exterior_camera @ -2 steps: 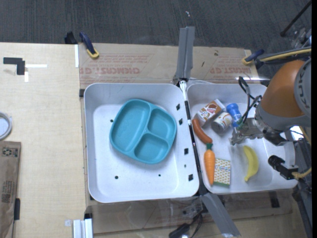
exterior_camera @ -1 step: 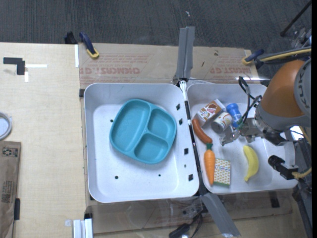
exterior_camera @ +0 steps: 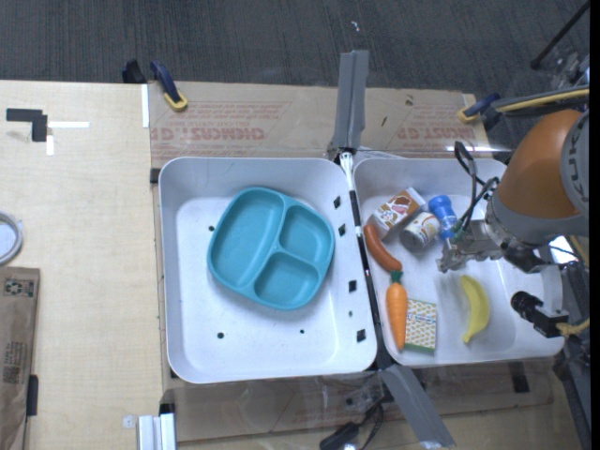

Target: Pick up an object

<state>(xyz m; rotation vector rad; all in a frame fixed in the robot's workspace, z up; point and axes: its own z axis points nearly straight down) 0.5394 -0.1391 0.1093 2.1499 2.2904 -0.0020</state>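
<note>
The right bin (exterior_camera: 370, 172) holds several toy foods. A brown-and-white carton (exterior_camera: 397, 208) lies at the back beside a small can (exterior_camera: 421, 231) and a blue bottle (exterior_camera: 442, 213). A red-brown sausage (exterior_camera: 380, 247) lies along the left wall, with an orange carrot (exterior_camera: 397, 311) and a yellow-green packet (exterior_camera: 422, 325) in front of it. A yellow banana (exterior_camera: 475, 307) rests at the front right. My gripper (exterior_camera: 454, 254) hangs over the middle of this bin, just right of the can and above the banana's top end. Nothing can be seen held in it.
The left bin (exterior_camera: 178, 279) carries a teal divided plate (exterior_camera: 271, 247). A grey divider post (exterior_camera: 352, 101) rises between the bins at the back. The orange-banded arm (exterior_camera: 544, 172) covers the right bin's far right corner. Blue clamps (exterior_camera: 167, 84) sit on the bench behind.
</note>
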